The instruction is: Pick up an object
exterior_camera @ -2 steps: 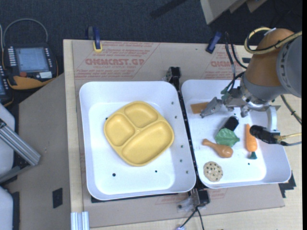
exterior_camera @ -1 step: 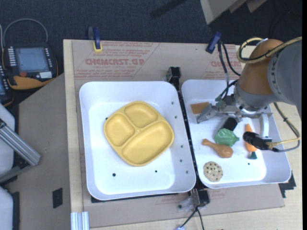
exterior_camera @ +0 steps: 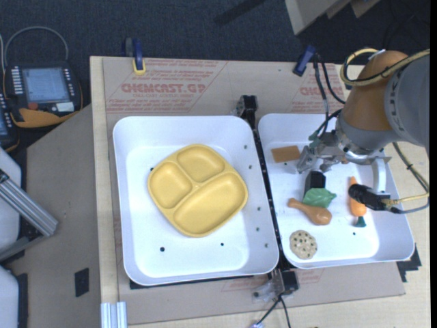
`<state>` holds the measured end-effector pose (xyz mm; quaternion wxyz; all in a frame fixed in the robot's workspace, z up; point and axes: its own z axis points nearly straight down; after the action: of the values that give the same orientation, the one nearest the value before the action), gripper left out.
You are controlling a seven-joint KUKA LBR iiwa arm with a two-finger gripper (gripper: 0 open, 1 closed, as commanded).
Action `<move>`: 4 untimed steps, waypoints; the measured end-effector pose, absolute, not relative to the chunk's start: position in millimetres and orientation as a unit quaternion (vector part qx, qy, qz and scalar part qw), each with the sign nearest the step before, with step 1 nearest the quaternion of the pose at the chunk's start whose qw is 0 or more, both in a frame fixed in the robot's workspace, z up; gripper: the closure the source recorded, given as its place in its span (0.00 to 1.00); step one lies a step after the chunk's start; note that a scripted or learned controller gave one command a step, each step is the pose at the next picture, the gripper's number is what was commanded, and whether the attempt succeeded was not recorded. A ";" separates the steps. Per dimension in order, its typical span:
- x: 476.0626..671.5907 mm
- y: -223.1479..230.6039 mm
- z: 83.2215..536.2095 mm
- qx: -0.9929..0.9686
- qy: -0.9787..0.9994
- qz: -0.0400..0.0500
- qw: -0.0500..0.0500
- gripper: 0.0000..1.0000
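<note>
End effector (exterior_camera: 315, 178) hanging low in right bin (exterior_camera: 392, 248), right of frame, just above green toy (exterior_camera: 319, 197). Can't tell if open or shut. Step looking like reaching down. Next: closing on toy, then lifting straight up.

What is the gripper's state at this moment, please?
Gripper: low in the right bin, just above the green toy; open or closed cannot be told from this view.
</note>
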<state>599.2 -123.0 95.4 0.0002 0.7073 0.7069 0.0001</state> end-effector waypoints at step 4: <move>604.4 -78.3 236.4 0.705 0.709 0.000 -0.001 1.00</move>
<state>604.4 -78.3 236.4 -0.0007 0.7054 0.7088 0.0003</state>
